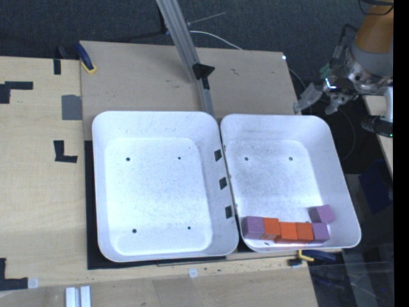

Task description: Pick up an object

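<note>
Where 2 white bins (pixel 156 123) adjoin, pale wooden bench (pixel 255 75).

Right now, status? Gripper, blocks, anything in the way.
Gripper outside the right bin, above its far right corner, holding nothing. Purple and orange blocks bunched along near wall. Nothing blocking them.

Blocks (pixel 289 229) crowd right bin (pixel 319 130) near wall; open floor behind them.
</note>
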You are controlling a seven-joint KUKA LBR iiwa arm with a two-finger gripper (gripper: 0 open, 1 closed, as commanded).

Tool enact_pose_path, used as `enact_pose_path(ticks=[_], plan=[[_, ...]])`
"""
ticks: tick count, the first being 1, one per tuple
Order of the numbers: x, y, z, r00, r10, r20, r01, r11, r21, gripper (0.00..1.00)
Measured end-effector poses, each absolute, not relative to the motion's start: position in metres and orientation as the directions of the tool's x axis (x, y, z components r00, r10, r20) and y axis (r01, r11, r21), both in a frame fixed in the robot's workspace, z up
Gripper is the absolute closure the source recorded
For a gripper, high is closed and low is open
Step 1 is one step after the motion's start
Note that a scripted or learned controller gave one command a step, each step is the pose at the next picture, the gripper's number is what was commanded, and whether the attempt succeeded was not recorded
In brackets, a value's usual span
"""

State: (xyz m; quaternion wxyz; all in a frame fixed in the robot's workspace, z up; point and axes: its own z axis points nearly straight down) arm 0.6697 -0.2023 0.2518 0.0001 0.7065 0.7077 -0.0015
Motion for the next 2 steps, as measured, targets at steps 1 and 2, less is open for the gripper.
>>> enact_pose_path(ticks=[1,2], plan=[[0.645,-0.167,0.166,-0.002,1.0,0.002,1.0,0.002,-0.011,0.0],[0.673,-0.159,0.086,-0.002,1.0,0.0,1.0,0.002,-0.007,0.0]])
